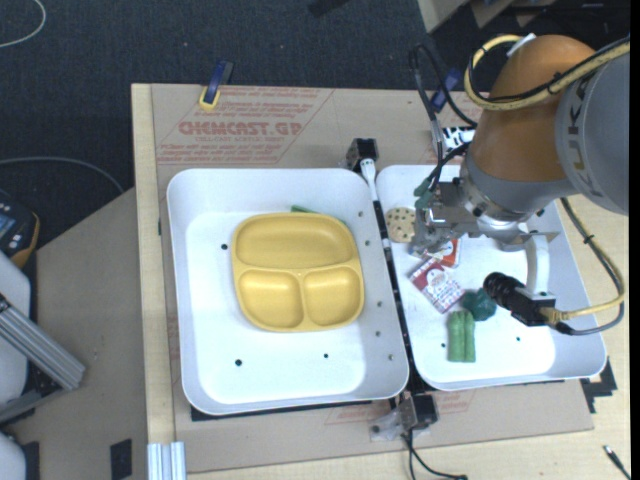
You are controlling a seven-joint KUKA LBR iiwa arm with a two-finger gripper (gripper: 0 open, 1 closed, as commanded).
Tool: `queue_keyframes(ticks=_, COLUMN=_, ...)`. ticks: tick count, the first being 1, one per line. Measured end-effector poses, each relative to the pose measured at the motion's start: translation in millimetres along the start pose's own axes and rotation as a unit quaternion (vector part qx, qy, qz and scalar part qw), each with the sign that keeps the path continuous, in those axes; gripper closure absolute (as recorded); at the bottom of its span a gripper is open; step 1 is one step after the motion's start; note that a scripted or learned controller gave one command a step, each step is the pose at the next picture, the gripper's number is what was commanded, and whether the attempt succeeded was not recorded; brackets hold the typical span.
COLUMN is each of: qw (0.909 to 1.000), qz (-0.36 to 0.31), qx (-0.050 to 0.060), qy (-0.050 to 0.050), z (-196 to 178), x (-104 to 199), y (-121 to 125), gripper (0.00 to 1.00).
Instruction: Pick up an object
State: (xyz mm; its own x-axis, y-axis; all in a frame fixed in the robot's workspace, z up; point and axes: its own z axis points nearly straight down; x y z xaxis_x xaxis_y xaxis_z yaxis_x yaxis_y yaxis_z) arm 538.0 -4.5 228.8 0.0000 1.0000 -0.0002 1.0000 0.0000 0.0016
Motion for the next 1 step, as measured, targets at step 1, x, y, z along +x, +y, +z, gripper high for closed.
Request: queue_keyframes(ticks=1, qw=1.0000, qz=0.001, qx=0.003, qy=0.000, z=14.5, x=4.7, y=-6.2, gripper=1.00)
